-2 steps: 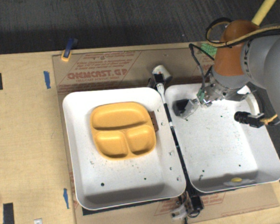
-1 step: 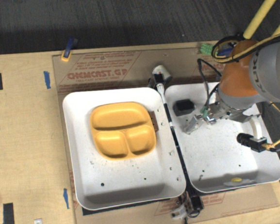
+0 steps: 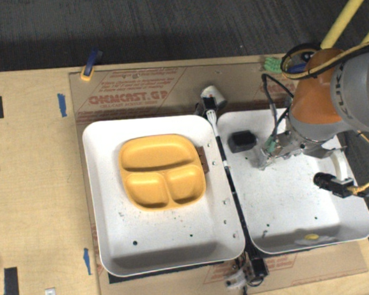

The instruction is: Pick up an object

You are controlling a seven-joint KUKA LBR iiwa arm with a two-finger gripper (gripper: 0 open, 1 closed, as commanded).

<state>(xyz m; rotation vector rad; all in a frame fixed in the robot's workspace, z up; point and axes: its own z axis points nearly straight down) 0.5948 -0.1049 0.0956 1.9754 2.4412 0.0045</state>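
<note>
Block, position? asks the supervisor.

Inspector: Small, black, lying flat on the floor of the right bin, in its upper-left corner, close to the wall shared with the left bin. Nothing touches it.

Supervisor: Gripper?

Inspector: The gripper is inside the right bin, low over the floor, just below and to the right of the block. The two are near each other but apart. The block is not between its tips.

Supervisor: State of the claw?

Inspector: Cannot tell. At this slant the tip is a small grey blur, and released or clenched cannot be read from it.

Supervisor: Arm?

Inspector: The arm enters from the right and crosses the upper-right part of the right bin. Its orange band sits above the wrist, with cables looped around it.

Supervisor: Other contents?

Inspector: A tiny yellow piece rests near the lower wall of the right bin, well apart from the gripper. A yellow tray with three compartments lies upright in the left bin, toward its upper middle. Both bins stand side by side, touching, on the bench.
</note>
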